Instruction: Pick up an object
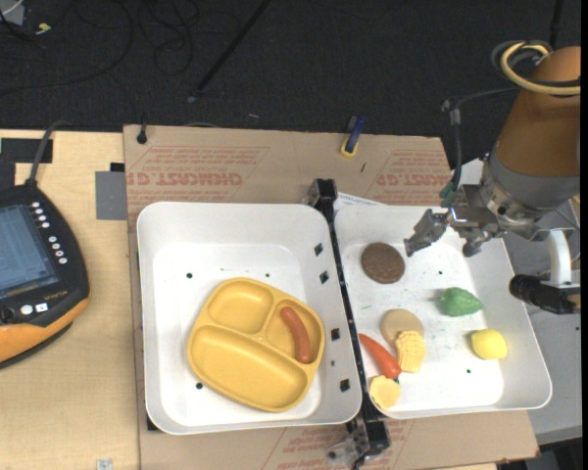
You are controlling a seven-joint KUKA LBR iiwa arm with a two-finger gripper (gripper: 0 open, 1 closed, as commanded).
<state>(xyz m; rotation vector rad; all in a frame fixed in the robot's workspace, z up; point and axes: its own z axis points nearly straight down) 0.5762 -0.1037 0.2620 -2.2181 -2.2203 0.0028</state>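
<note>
At the near edge of the right bin, a carrot was seen, orange and slim, its long axis running from ten to four o'clock, touching a corn piece and a yellow slice. A sausage lay in the yellow tray, left bin. Farther back, the end effector was held above the brown disc at its two o'clock, fingers spread apart, nothing between them.

There are two white bins: the left bin and the right bin. One yellow divided plate (with three compartments) carries one sausage. The right bin has seven food pieces: one brown disc, one green piece, one lemon, one corn cob, one carrot, one tan round piece and one small yellow piece.
</note>
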